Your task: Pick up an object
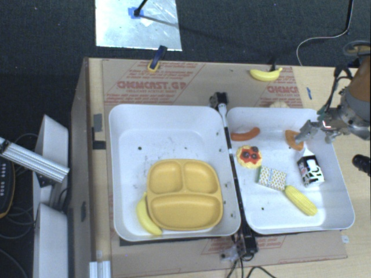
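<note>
Pincer [305, 133] low over right bin [342, 213], tips at the orange piece [291, 139] just left of it, probably lined up for that grab. Can't tell jaw opening or any hold. Black-white can [311, 170] just below, corn [301, 200] further down.

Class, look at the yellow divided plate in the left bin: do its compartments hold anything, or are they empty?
Empty. All three compartments of the yellow divided plate show only bare yellow plastic. A banana lies beside its lower left edge, outside it.

Open floor behind yellow tray [184, 193]
</note>
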Robot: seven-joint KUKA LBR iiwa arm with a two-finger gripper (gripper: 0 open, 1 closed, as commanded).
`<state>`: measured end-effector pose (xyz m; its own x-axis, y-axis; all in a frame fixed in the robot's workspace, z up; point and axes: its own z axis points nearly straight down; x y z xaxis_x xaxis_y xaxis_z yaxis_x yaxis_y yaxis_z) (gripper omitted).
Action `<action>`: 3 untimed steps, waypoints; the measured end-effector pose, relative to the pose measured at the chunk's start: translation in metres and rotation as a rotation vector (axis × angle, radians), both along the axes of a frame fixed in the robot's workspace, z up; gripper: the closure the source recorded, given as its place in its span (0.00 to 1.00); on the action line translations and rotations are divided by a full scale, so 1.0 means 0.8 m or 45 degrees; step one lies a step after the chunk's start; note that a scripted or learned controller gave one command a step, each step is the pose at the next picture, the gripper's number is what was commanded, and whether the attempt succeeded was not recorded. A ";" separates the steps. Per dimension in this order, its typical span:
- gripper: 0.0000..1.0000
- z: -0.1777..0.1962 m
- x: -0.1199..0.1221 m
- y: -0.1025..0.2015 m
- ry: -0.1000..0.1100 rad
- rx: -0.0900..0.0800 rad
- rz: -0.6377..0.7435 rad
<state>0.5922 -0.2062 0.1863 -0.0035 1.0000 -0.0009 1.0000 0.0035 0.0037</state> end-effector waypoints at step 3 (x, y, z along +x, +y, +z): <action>0.00 -0.128 -0.132 0.041 0.004 0.001 -0.003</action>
